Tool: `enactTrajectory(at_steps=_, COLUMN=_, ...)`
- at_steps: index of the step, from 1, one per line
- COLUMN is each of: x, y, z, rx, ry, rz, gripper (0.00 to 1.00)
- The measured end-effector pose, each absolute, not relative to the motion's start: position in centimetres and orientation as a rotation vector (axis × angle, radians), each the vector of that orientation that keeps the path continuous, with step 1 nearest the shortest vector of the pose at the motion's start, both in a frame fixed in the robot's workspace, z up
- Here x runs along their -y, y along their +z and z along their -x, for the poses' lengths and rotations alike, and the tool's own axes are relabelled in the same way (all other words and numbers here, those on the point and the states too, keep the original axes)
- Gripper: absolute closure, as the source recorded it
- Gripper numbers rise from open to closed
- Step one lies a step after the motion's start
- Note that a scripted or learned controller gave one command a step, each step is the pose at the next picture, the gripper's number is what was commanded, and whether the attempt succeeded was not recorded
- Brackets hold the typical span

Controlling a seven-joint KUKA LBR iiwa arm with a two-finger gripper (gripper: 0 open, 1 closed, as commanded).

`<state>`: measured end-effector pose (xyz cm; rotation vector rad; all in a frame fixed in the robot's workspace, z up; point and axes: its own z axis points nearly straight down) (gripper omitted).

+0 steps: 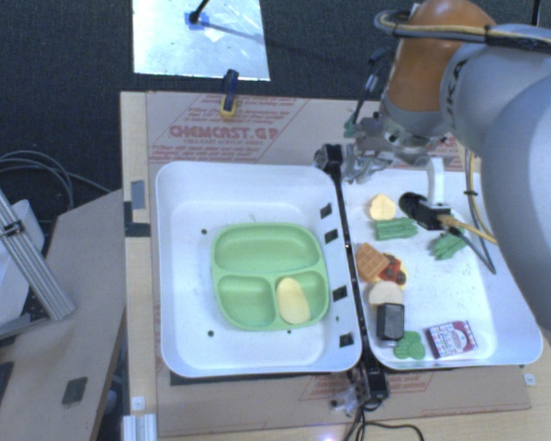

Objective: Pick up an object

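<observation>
Near edge of right bin (519, 338): red-and-white packet (450, 338), green piece (409, 345), black block (390, 321). Left bin (179, 246): green divided tray (257, 251) with yellow piece (294, 299) in its near-right compartment. Farther back, gripper (363, 165) over right bin's far-left corner, nothing seen between fingers; open or closed, cannot tell

robotics lab | industrial arm (496, 81) | bins (184, 274) | cardboard-covered bench (230, 127)

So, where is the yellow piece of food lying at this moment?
In the camera view, the yellow food piece lies in the left bin, inside the lower right compartment of the green divided tray, near the wall between the two bins.
</observation>
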<state>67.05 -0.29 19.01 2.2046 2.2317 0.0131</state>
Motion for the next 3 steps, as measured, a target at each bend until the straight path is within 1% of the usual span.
enactTrajectory(at_steps=1, x=-10.1, y=23.6, z=-62.0, rx=-2.238, ry=0.013, rz=-2.204, gripper=1.0)
enactTrajectory(at_steps=2, x=-17.3, y=24.7, z=-62.8, rx=-2.231, ry=0.008, rz=-2.208, gripper=1.0)
enactTrajectory(at_steps=3, x=-23.6, y=19.7, z=-62.8, rx=-2.232, ry=0.002, rz=-2.212, gripper=1.0)
